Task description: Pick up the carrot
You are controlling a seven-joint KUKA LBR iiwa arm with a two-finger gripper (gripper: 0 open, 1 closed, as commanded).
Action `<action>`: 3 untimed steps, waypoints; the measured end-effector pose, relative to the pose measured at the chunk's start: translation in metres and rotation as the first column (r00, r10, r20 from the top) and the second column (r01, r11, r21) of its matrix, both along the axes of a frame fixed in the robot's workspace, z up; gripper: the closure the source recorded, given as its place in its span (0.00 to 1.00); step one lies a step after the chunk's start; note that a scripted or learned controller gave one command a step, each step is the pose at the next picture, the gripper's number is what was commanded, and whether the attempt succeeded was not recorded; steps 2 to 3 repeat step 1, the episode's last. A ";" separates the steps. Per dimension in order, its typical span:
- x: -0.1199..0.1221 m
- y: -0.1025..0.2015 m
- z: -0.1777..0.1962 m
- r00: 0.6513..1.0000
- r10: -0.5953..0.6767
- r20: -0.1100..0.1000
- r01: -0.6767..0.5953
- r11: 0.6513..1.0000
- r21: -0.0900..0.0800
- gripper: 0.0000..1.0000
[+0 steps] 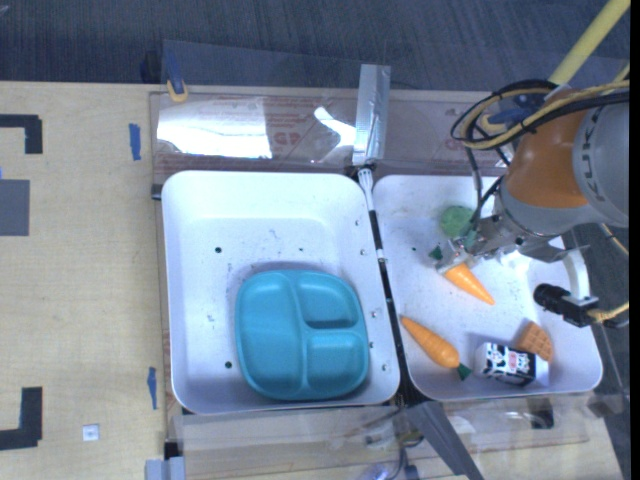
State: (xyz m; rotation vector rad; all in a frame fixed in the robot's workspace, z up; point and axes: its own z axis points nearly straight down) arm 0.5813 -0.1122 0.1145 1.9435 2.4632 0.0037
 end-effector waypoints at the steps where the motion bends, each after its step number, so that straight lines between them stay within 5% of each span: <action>1: 0.025 0.064 0.083 0.987 -0.162 0.002 0.162 0.987 0.002 1.00; 3: 0.025 0.064 0.083 0.987 -0.162 0.002 0.162 0.987 0.002 1.00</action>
